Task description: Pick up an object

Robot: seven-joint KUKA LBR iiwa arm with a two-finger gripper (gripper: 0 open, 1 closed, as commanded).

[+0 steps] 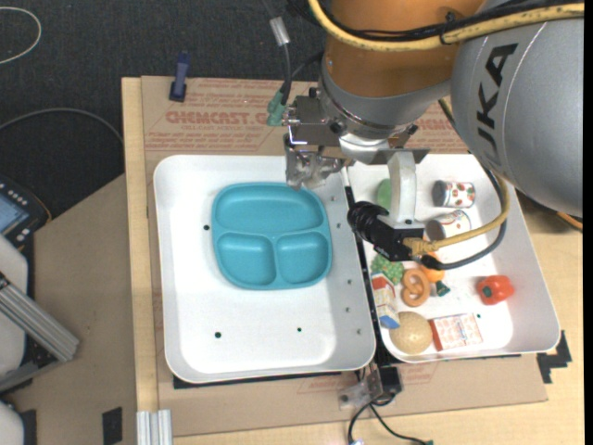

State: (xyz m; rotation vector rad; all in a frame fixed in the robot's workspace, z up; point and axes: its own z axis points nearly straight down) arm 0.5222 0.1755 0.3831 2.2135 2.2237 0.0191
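- White plastic: two shallow bins side by side on the bench. Near edge of the right bin (542, 327) held a tan bun-like round (413, 333) and a small red-and-white packet (457, 331) just beside it, at about 3 o'clock from the bun.
- Farther in: a pretzel-shaped piece (415, 286), and a red pepper-like toy (495, 288) well apart from it at 3 o'clock. Two small white cans (453, 193) lay toward the far end.
- Left bin (176, 276) carried a teal divided tray (271, 234), flat, compartments up, sitting toward 12 o'clock in the bin.
- Gripper (304, 167) hung at the tray's far rim, about 12 o'clock of it. Whether it was spread or closed could not be told; nothing seen held.
- Judgement: the tray looked like stiff, light, slick moulded plastic. Too broad to span; the raised far rim or a divider wall seemed the only place to pinch. A rim grip would likely tip it.
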